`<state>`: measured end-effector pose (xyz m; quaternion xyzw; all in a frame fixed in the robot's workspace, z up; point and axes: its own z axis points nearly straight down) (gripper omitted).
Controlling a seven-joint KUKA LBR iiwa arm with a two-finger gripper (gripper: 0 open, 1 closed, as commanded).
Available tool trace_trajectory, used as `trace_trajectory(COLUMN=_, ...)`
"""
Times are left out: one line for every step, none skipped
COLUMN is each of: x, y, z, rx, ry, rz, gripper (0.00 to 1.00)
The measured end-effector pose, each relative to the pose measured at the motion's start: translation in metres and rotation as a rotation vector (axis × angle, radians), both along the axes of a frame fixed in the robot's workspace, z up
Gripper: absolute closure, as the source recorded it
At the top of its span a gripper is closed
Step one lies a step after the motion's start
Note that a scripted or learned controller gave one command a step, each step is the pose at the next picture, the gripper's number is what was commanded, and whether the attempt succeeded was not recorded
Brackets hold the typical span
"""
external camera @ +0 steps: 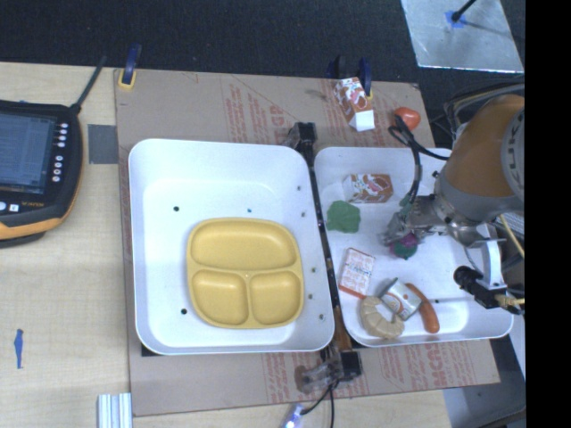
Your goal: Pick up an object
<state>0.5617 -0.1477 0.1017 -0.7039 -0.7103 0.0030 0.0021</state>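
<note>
Two white bins sit on brown cardboard (223, 105) over a pale wood bench (53, 310); dark carpet (223, 12) lies at twelve o'clock. The gripper (406, 232) is down in the right bin (464, 324), its opening impossible to judge, above a dark object (406, 248). The left bin (161, 176) holds a yellow tray (244, 270).

Small things scattered in the right bin (500, 328)

A green lump (343, 217) lies near the bin's left wall, a red-and-white packet (369, 187) just above it, and a flat pink card (356, 271) below. At the front lie a bagel (381, 318), a small can (403, 300) on its side and an orange sausage (426, 312). A dark green-and-purple piece (406, 243) sits right under the tool (406, 228).
</note>
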Motion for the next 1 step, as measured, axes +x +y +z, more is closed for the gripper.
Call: trace_trajectory(x=-0.0107, y=0.0614, z=0.0905, rx=0.002, ry=-0.005, rz=-0.004, gripper=1.00)
